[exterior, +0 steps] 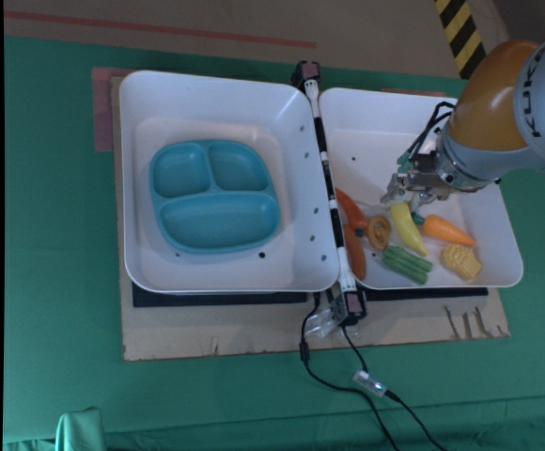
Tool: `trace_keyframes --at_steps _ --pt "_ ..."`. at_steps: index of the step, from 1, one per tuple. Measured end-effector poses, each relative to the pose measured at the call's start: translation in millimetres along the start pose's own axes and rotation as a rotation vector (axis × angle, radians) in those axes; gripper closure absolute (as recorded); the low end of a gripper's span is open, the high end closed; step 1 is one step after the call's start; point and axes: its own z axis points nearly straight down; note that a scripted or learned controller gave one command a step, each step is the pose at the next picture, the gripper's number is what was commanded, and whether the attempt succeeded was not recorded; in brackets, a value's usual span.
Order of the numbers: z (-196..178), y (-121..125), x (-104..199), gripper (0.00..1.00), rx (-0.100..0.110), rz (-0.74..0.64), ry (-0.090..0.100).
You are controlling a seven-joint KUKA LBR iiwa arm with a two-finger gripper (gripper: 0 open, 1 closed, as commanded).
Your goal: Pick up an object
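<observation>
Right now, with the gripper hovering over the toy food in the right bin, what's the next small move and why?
Probably lower the gripper straight down toward the yellow corn piece just below it. Nothing shows between its fingers yet, and that piece lies closest, with the orange carrot right beside it.

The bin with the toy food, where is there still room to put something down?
In the right bin, the bare floor is the back part, between the far rim and the gripper. The front is crowded: carrot, yellow corn, green beans, an orange slice and a yellow wedge. The left bin has bare strips around the blue divided plate.
</observation>
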Motion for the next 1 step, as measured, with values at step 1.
trace_keyframes --at_steps 1 --pt "-100.7 -7.9 14.4 1.0 0.025 -0.004 0.005"
